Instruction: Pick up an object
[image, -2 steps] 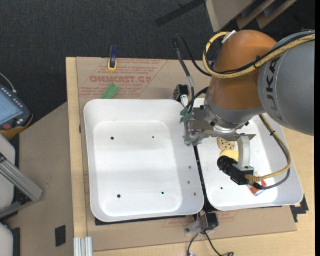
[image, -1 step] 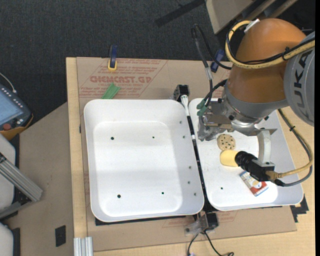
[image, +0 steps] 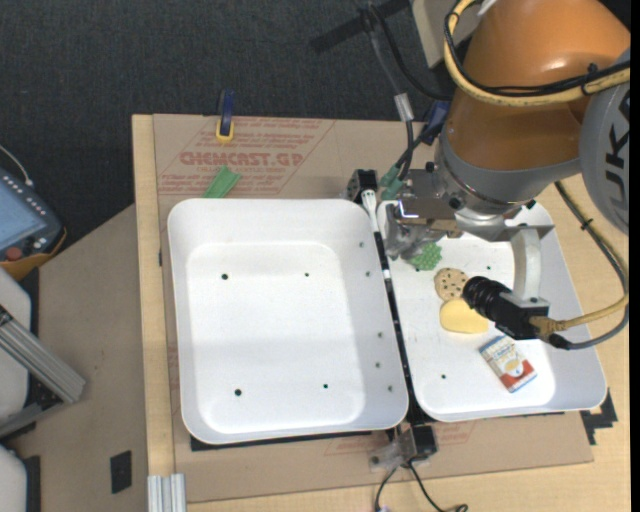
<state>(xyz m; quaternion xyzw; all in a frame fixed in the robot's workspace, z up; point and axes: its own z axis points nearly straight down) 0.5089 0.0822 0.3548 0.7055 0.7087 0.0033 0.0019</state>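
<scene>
Currently claw (image: 412, 236) down in right white bin (image: 570, 385), far-left corner.
Finger state: can't tell; green knobbly object (image: 428, 256) just beside it.

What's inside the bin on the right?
The right bin holds a cookie, a yellow lump, a small box and something green. The arm covers the far part.
</scene>
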